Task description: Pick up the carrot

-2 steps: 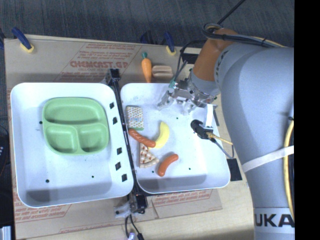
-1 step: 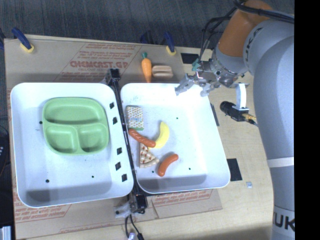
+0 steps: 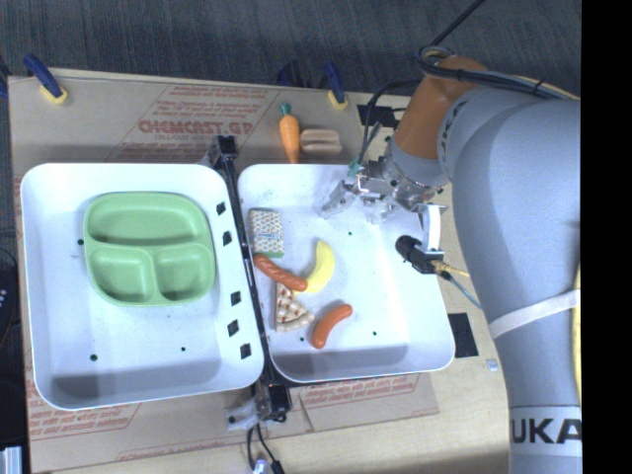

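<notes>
We see the carrot [image 3: 288, 136] lying outside both bins, on the counter [image 3: 148, 117] just beyond the far rim of the right bin [image 3: 395, 334], its green top pointing far and its long axis running near-to-far. A tan, bun-like toy [image 3: 320, 142] sits just to its right. The claw [image 3: 341, 197] hangs over the far part of the right bin, so the carrot lies to its left and farther away, across the bin rim. We cannot tell whether the claw's fingers are apart or together; they blur into the metal wrist hardware. Nothing visible sits between them. Inside the right bin lie a banana [image 3: 320, 265], 2 sausages and a pizza slice [image 3: 290, 311]; the left bin holds a green divided plate [image 3: 148, 247].
</notes>
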